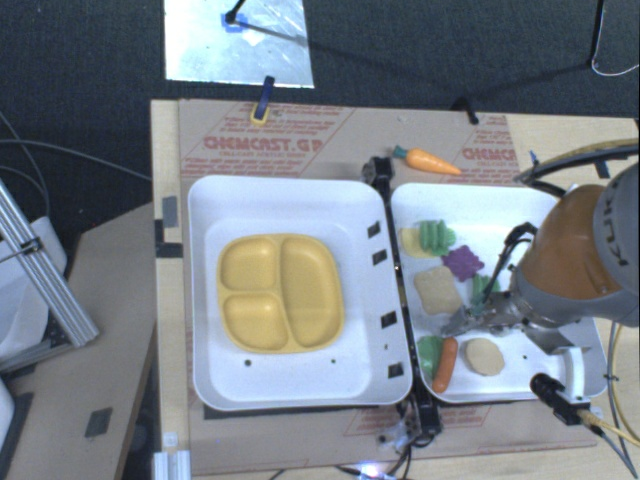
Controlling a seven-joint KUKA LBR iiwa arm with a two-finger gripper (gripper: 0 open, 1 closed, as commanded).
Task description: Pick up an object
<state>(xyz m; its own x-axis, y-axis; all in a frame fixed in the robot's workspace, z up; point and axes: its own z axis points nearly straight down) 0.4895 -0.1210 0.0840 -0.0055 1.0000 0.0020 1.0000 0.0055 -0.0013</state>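
We note a white bin [290, 183] toward the view's left of the jaws, holding a yellow three-compartment plate [282, 293] well apart from them. Up the view from the jaws, outside the bins, a toy carrot [430, 161] lies on the printed cardboard sheet [330, 133]. Far up and left of the jaws we find a blue-and-yellow clamp [262, 103] and a shiny metal sheet [240, 28].
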